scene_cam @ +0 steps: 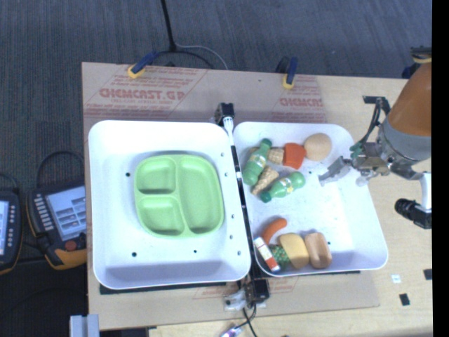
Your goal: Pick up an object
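The grey metal two-finger end effector (335,173) hangs over the right shallow white plastic bin (365,220), fingers slightly apart, gripping nothing. Just left of it lie a round beige ball (318,146) and green plastic bottles (284,184); more toy food (295,248) sits below-left.

Claw (335,173) over rt bin (365,220); green tray (179,194) in left bin (112,209).

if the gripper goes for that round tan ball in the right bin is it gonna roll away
Probably, yes. The tan ball looks smooth and round, so a nudge from the gripper could send it rolling. The orange piece beside it may check it on that side; toward the bin wall it looks free.
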Action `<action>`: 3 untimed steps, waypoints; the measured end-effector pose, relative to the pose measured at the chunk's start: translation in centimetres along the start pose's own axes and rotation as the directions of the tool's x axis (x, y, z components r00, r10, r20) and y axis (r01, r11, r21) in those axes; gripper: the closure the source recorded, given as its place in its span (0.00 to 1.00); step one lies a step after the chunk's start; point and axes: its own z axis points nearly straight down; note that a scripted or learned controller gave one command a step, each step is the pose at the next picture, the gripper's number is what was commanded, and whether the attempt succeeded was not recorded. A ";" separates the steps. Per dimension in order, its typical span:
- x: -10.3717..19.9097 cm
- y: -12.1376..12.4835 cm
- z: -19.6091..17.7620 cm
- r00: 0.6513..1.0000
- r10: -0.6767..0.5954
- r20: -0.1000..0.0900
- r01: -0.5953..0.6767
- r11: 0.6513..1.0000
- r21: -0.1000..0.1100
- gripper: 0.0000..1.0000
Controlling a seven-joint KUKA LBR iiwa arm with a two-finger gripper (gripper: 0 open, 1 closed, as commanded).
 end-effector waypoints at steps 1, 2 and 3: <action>2.7 4.9 8.6 1.000 -0.001 0.001 0.001 1.000 -0.001 0.00; 7.1 -2.8 9.2 0.975 -0.220 0.000 0.220 0.975 0.000 0.00; 7.1 -2.6 8.1 0.976 -0.219 0.001 0.219 0.976 -0.003 1.00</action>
